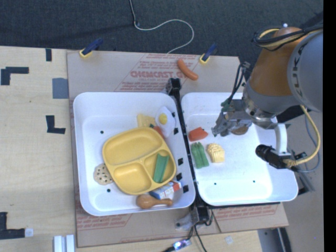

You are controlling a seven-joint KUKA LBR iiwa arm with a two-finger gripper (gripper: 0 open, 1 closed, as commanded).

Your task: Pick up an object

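Three toys lie in the right bin (283,193): one ribbed green piece (199,155), one yellow corn (216,153), one orange-red piece (198,134), with the gripper (219,130) just beyond, its fingers too unclear to tell.

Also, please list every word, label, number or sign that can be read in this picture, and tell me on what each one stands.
"CHEMGEAR", roughly: red print on the cardboard sheet behind the left bin; the letters are blurred, so the reading is uncertain.
Smaller red lines under that word: too blurred to read.
Red print on the cardboard in front of the right bin: too small to read.
"KU", dark letters on the grey arm: partly cut off at the edge.
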